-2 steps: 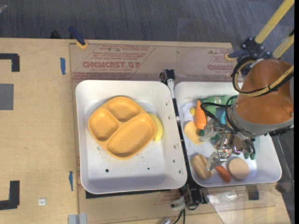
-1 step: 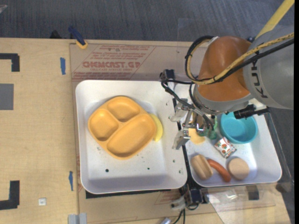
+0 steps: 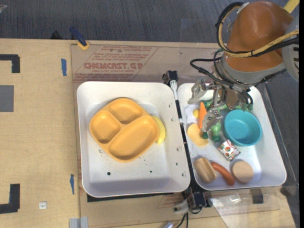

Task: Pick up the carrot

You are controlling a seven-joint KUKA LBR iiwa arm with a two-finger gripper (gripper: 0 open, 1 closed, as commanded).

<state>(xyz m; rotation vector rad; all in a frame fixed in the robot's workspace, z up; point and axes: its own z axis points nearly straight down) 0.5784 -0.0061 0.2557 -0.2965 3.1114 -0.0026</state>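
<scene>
The carrot [image 3: 202, 114], a thin orange stick, lies near the left wall of the right bin [image 3: 273, 141], pointing up and down in the view. My gripper [image 3: 209, 119] hangs low over the same spot, just right of the carrot and partly over a green item [image 3: 216, 130]. The wrist's metal parts and cables cover the bin's upper middle. From this angle I cannot make out whether the carrot is touching the gripper or lying beside it.
A teal bowl [image 3: 242, 128] stands right of the gripper. A yellow piece [image 3: 194, 133], a red-and-white packet [image 3: 229, 150], a bun [image 3: 205, 169], a sausage [image 3: 223, 173] and a beige ball [image 3: 242, 171] lie nearer the front. The left bin [image 3: 90, 175] holds an orange divided plate [image 3: 124, 128].
</scene>
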